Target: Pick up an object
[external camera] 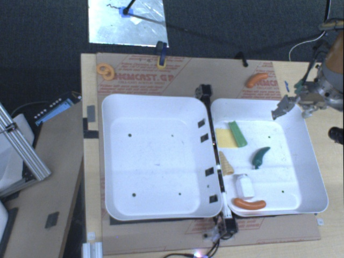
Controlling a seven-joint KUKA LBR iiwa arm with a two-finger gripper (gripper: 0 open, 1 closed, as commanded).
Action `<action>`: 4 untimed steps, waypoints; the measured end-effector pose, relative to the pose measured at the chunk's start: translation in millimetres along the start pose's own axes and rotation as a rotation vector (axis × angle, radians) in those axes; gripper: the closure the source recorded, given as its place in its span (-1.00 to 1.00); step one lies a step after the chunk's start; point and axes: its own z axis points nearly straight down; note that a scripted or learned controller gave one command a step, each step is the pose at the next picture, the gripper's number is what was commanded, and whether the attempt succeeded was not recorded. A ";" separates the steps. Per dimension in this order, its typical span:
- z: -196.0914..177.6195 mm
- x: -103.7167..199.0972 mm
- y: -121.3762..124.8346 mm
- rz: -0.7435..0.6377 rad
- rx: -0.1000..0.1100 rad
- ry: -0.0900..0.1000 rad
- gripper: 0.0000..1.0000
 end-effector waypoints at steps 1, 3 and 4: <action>-11.3 0.1 1.0 -0.004 -0.003 0.000 1.00; -297.5 -8.6 -39.7 -0.002 -0.020 -0.006 1.00; -186.5 22.1 -64.6 -0.003 0.008 0.003 1.00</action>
